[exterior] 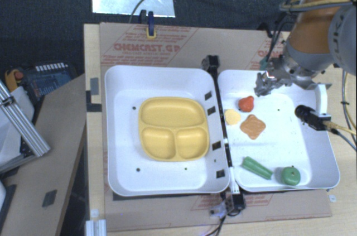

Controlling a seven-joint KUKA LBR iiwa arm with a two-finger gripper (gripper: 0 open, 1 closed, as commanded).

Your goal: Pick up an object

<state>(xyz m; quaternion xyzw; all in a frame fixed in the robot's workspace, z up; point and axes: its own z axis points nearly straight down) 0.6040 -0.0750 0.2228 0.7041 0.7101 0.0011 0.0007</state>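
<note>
Two white bins sit side by side on the bench. The left bin holds a yellow tray with three hollows, one wide one at the back and two small ones at the front.

The right bin holds the small things. A red piece lies near the back. Just beside it, toward the front and left, is a pale yellow piece. Next to that is an orange piece, flat and nearly square, turned so one corner points to the back. Down at the front lies a long green stick. Its long side runs from back-left to front-right, and its far end points at a round green piece just beside it.

The arm reaches in from the right. Its gripper hangs over the back of the right bin, near the red piece but not touching it. Nothing is between its fingers. I cannot tell if they are spread apart or pressed together.
</note>
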